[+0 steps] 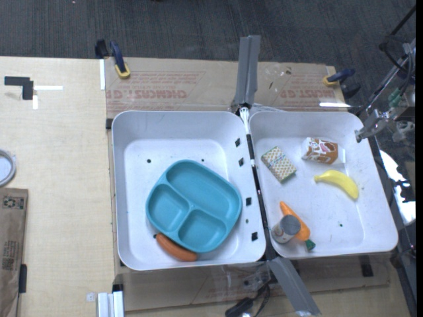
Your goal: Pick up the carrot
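The carrot [303, 230] is orange with a green stub at its lower end. It lies slantwise in the front left part of the right bin [377, 243]. A small grey can [286, 228] rests against the carrot's left side and covers part of it.
The right bin also holds a yellow banana [338, 182], a green-and-yellow sponge [279, 164] and a small carton [320, 150]. In the left bin [132, 144], a blue divided plate [193, 205] lies over an orange-red sausage-shaped thing [175, 247]. A metal divider [248, 71] stands between the bins.
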Controlling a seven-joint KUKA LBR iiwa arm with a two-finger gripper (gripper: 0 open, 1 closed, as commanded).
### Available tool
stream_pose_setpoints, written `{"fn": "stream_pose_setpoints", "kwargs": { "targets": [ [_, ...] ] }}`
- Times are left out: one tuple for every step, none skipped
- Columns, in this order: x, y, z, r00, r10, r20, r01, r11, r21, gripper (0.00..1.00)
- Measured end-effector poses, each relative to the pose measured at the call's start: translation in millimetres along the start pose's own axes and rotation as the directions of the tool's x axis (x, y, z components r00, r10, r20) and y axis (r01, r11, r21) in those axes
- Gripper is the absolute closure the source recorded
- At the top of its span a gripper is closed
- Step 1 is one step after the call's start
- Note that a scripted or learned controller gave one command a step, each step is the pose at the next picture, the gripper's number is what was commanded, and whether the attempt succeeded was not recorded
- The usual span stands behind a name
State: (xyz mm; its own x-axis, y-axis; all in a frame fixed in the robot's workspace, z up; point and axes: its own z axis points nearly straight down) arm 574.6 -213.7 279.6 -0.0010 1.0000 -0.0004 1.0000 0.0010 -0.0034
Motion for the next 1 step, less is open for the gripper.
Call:
{"fn": "stream_pose_setpoints", "kwargs": {
  "targets": [
    [-0.2,0.6,-8.2,1.0,-0.003,0.002,0.003,1.0,0.001,1.0]
  ]
}}
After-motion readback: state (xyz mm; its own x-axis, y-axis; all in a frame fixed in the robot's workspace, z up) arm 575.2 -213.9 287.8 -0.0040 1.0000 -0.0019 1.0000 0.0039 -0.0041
